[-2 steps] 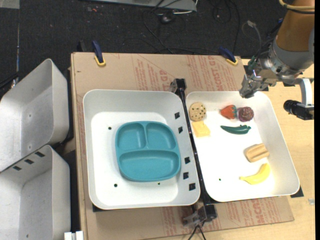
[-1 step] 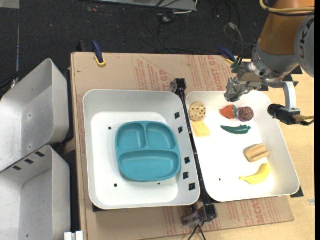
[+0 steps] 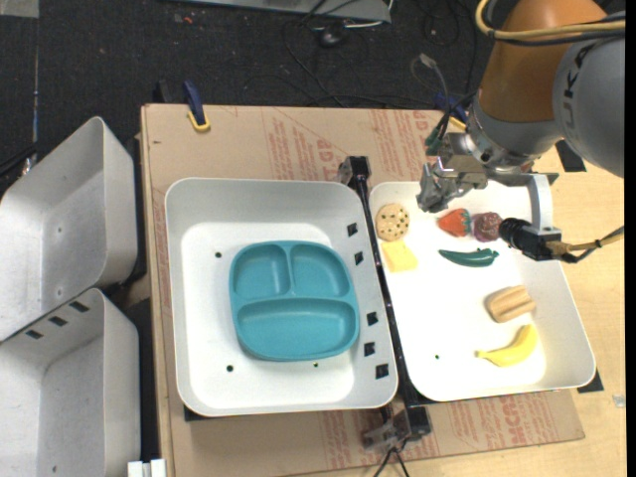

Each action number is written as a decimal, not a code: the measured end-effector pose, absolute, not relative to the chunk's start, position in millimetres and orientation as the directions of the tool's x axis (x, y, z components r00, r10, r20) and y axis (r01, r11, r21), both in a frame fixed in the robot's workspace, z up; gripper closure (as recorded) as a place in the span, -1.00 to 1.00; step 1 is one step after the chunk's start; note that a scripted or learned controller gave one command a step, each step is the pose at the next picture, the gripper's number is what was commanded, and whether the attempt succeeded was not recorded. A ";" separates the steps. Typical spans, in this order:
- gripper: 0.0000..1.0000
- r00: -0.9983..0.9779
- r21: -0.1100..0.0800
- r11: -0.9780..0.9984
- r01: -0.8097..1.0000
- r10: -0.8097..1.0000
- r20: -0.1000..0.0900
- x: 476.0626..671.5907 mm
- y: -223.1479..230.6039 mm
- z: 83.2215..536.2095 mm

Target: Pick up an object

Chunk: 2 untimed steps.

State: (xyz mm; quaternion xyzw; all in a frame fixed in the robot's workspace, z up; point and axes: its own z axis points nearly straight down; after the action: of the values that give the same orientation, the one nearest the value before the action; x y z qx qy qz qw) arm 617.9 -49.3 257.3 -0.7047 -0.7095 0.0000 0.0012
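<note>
My gripper [image 3: 434, 195] hangs over the far edge of the right bin [image 3: 556, 366], just left of a red-orange toy [image 3: 456, 223] and a purple one [image 3: 487, 227]. Nothing shows between its fingers. A round cookie [image 3: 393, 222] and a yellow cheese wedge [image 3: 399, 257] lie at the bin's left side. A dark green pepper [image 3: 469, 256] sits in the middle. Nearer the front lie a tan bread roll [image 3: 510, 303] and a yellow banana [image 3: 511, 349].
The left bin [image 3: 189, 296] holds a teal divided plate [image 3: 294, 299]. A black divider with clips [image 3: 373, 266] runs between the bins. The arm's orange band [image 3: 537, 48] and a black cable [image 3: 542, 241] stand over the right bin's far right corner.
</note>
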 end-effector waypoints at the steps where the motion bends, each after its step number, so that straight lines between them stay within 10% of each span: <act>1: 1.00 -0.007 -0.002 0.007 1.000 1.000 0.002 604.9 0.3 249.2; 2: 1.00 -0.007 -0.003 0.007 1.000 1.000 0.002 577.0 42.9 254.0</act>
State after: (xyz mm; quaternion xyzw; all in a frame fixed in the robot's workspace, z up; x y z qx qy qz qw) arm 577.0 42.9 254.0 -0.7045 -0.7097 0.0003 0.0017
